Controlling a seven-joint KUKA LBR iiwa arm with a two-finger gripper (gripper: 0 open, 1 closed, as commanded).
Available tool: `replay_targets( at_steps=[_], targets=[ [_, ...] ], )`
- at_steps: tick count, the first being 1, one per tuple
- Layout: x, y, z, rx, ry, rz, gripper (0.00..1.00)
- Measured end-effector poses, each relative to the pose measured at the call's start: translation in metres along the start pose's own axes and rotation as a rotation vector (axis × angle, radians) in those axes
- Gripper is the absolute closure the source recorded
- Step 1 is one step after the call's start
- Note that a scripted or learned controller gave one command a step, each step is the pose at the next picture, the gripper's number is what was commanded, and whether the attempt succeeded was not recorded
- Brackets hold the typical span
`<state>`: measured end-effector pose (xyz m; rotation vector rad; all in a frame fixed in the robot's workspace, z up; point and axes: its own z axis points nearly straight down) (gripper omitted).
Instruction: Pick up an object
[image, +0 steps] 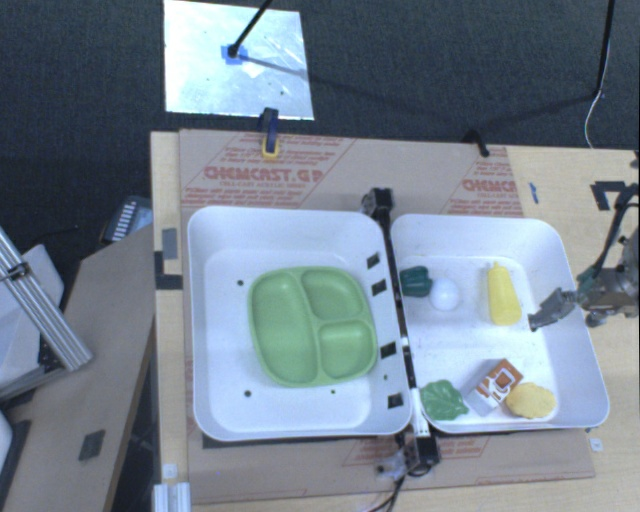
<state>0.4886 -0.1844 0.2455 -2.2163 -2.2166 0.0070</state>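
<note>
Claw (552, 308) sits at the right edge of the frame over the right bin's (570, 345) rim; can't tell what it's doing. Nearest grab is the yellow bottle (502, 293), just to its left, long axis running up-down in frame.
</note>
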Motion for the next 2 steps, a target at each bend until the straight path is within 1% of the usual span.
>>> replay_targets(
  at_steps=[1,2],
  targets=[
    [0.0,0.002,-0.005,-0.01,-0.002,-0.003,0.0],
    [0.003,0.005,0.057,-0.005,-0.001,-0.002,0.0]
  ],
)
